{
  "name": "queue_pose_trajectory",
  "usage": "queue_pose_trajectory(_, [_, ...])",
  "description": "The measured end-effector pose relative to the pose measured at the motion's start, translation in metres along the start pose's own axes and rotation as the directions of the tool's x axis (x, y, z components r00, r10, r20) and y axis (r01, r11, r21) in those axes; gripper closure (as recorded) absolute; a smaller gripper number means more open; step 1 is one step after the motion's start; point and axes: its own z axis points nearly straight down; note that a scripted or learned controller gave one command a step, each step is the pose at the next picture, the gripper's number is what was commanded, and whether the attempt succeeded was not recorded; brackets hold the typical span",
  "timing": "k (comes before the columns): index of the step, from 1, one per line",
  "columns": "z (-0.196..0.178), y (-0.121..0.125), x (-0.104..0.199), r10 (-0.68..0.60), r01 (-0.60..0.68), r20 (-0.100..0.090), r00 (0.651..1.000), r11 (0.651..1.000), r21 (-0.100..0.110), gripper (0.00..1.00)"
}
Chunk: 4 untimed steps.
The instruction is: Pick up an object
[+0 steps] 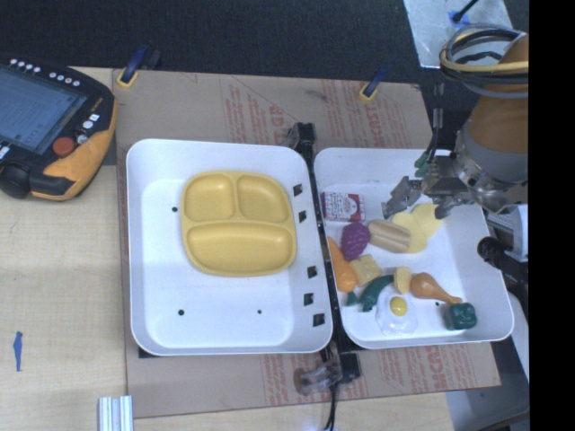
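Observation:
My gripper (420, 206) hangs over the back of the right bin (490, 330), open, with nothing between its fingers. Right under it lies a pale yellow piece (425, 225), and a tan bread roll (389, 235) sits beside its left finger. Toy foods fill the bin: a red and white carton (341, 206), purple grapes (355, 238), an orange carrot (340, 265), a yellow block (365, 268), a green vegetable (373, 290), a drumstick (433, 287), a fried egg (396, 311) and a dark green piece (460, 315).
A yellow divided plate (239, 223) lies in the left bin (153, 312). A teach pendant (49, 133) rests at the bench's far left. Black clips (314, 281) line the seam between the bins.

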Motion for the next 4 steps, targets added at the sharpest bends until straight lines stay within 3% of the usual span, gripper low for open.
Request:
queue_pose_trajectory(1, [0.082, -0.039, -0.034, 0.005, -0.005, -0.001, 1.0, 1.0, 0.01, 0.0])
queue_pose_trajectory(2, [0.154, -0.052, -0.009, 0.004, -0.004, 0.001, 1.0, 1.0, -0.009, 0.0])
queue_pose_trajectory(3, [0.139, -0.051, -0.012, 0.002, -0.002, 0.005, 1.0, 1.0, -0.012, 1.0])
queue_pose_trajectory(4, [0.048, 0.025, 0.072, -0.011, 0.01, -0.003, 1.0, 1.0, -0.016, 1.0])
